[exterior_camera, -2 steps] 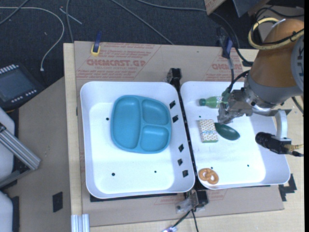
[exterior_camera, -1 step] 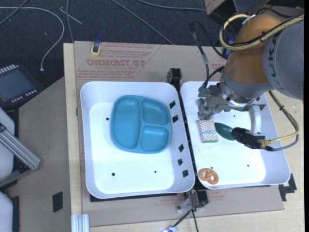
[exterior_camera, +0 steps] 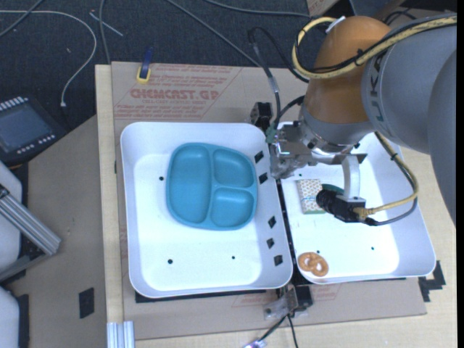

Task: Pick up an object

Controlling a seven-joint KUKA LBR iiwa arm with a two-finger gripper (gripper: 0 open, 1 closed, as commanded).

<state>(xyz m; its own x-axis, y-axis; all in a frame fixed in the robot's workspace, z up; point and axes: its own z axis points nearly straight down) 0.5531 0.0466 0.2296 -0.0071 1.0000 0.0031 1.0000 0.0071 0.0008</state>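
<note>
My gripper (exterior_camera: 316, 178) hangs over the left part of the right bin (exterior_camera: 406, 230), below the orange wrist band (exterior_camera: 348, 56). It stands open, one finger (exterior_camera: 278, 164) near the divider between the bins and the other (exterior_camera: 354, 180) further right. A small green-and-white patterned packet (exterior_camera: 312, 194) lies flat on the bin floor just below the gap between them, not gripped. A brown pretzel (exterior_camera: 314, 264) rests near the front left corner of the same bin. A blue divided plate (exterior_camera: 212, 185) lies in the left bin (exterior_camera: 145, 252).
A black connector with a yellow cable (exterior_camera: 391, 205) hangs from the wrist right beside the packet. Black clips (exterior_camera: 274, 232) line the wall between the bins. Cardboard (exterior_camera: 174, 85) underlies both bins, and loose cables trail over the dark floor behind.
</note>
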